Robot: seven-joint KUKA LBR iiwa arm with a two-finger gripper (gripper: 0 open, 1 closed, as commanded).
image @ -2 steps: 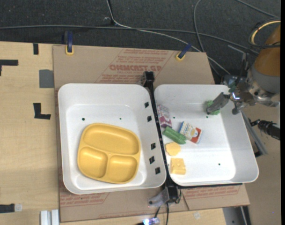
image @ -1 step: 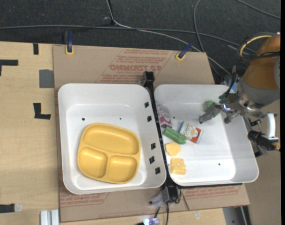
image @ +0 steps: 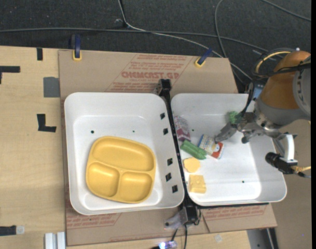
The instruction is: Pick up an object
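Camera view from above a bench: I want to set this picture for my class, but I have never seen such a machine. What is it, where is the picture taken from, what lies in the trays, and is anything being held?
The picture comes from one fixed camera above the bench, looking down at a slant. The grey and orange shape at the right is a robot arm; its claw reaches into the right bin. Its job is to pick up an object. In that bin lie small items: a green piece, a red and blue packet, and two yellow pieces, all near its left side. The left bin holds a yellow divided plate. I cannot see anything gripped in the claw; it sits just right of the packet.
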